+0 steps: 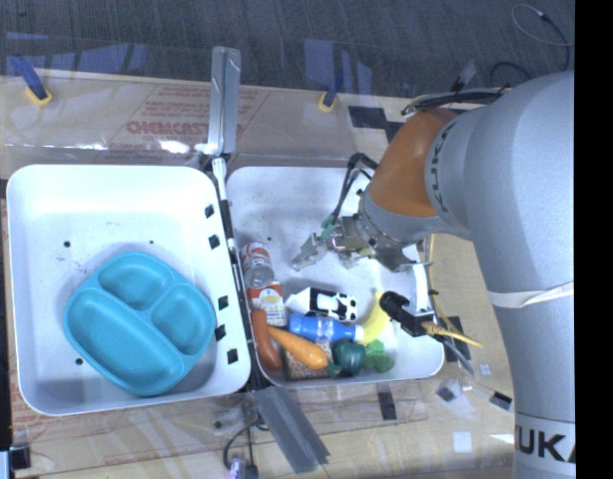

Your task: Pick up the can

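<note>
A small can point(259, 267) with a silvery end and a red and white label lies against the left wall of the right bin point(287, 193). My gripper point(324, 245) hangs over the middle of that bin, a short way to the right of the can and apart from it. It looks open, and nothing shows between its fingers point(305, 253). The grey arm with its orange band point(411, 173) comes in from the right and hides the bin's right side.
Crowded along the right bin's front are a carrot point(297, 346), a blue bottle point(321, 327), a black and white item point(331, 302), a yellow piece point(376, 324) and green items point(361, 359). The left bin point(47, 198) holds a blue divided plate point(137, 319).
</note>
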Controlling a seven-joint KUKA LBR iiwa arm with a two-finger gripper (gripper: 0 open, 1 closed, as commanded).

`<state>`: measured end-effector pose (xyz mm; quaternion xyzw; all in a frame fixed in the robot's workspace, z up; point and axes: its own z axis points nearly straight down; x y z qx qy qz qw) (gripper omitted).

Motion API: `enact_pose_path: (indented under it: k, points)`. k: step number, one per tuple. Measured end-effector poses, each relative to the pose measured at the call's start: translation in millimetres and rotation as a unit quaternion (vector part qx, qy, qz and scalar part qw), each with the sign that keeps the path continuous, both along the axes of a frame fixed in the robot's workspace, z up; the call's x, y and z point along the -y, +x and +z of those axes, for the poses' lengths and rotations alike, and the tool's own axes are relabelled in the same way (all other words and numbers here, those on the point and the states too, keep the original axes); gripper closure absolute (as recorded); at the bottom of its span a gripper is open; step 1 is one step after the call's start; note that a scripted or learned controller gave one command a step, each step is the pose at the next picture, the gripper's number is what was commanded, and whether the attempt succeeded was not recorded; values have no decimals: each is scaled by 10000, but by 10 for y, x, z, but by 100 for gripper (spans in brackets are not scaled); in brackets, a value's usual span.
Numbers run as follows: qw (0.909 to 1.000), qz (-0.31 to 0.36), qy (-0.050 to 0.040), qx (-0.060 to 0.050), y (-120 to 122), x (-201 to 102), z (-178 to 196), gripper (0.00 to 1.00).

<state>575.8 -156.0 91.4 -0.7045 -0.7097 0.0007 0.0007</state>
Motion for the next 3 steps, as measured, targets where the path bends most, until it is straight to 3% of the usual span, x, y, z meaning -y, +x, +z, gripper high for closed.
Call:
enact_pose_path:
  k: [1,2,3]
  points:
    - [9999,-151,4,8,270,538,12,0]
    - [9998,-204,2,7,773,216,14,0]
    - [9994,344,6,-1,268,84,6,0]
